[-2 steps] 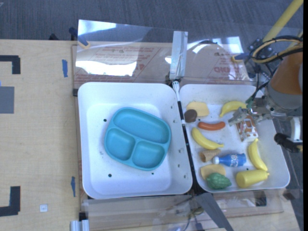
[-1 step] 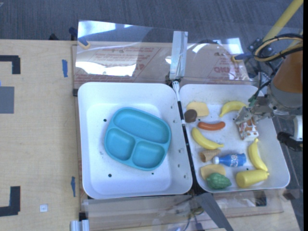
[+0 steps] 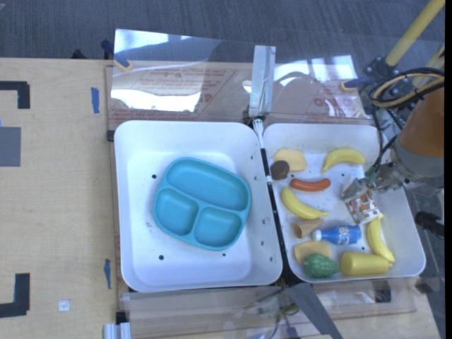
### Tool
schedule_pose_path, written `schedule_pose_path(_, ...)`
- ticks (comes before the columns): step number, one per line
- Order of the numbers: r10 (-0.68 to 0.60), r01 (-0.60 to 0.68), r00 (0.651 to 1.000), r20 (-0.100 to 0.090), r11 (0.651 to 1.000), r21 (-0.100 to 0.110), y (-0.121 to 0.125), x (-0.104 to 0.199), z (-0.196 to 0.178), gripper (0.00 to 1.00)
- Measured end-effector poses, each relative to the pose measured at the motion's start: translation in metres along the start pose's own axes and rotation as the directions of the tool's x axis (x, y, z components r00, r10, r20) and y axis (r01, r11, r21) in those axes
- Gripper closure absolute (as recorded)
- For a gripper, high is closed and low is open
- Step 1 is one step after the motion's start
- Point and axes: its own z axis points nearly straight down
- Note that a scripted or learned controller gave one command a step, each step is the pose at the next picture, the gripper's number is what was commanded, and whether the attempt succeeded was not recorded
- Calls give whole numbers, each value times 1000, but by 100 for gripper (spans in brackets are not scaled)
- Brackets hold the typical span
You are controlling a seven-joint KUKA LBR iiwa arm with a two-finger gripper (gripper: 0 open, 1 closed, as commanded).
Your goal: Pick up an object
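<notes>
Claw sits low in the right bin, toward its right side, reached in from the arm at the right edge. You cannot tell from this angle whether it is open or closed, nor whether it grips anything. Directly beneath and just near of it you will find a small patterned packet; contact cannot be confirmed.

Contents of the right bin, for your record: a banana at the far side, a second banana left of centre, a third banana along the right wall. A red sausage lies between the first two. A blue bottle lies on its side near the middle. A green vegetable and a yellow block rest at the near edge.

The left bin holds a blue divided plate. Both bins rest on the surface.
</notes>
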Motion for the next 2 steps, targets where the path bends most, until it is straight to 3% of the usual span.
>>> schedule_pose_path(1,95,-95,995,5,995,-14,57,30,-128,100)
schedule_pose_path(2,10,-10,1000,-1,1000,1,66,124,-101,100)
